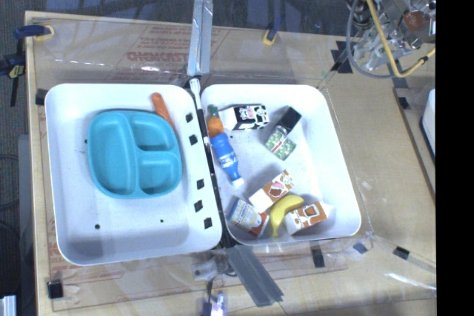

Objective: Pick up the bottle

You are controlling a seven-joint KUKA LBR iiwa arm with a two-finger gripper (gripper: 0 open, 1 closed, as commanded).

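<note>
While the tool (385, 41) hangs above the counter (370, 85), outside the bins, you cannot tell how it is set amid the cables. Far below-left of it, the bottle (222, 148) lies flat in the right bin (337, 152), along the dividing wall. You should expect it light, stiff, slippery and prone to roll; take its blue-labelled middle. Its orange neck end is hard to make out beside the milk carton (248, 115).

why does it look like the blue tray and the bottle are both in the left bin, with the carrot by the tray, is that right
Not quite. In the camera view the bottle lies in the right bin, along its left wall. The blue tray is in the left bin, with the carrot at the tray's upper right corner.
</note>
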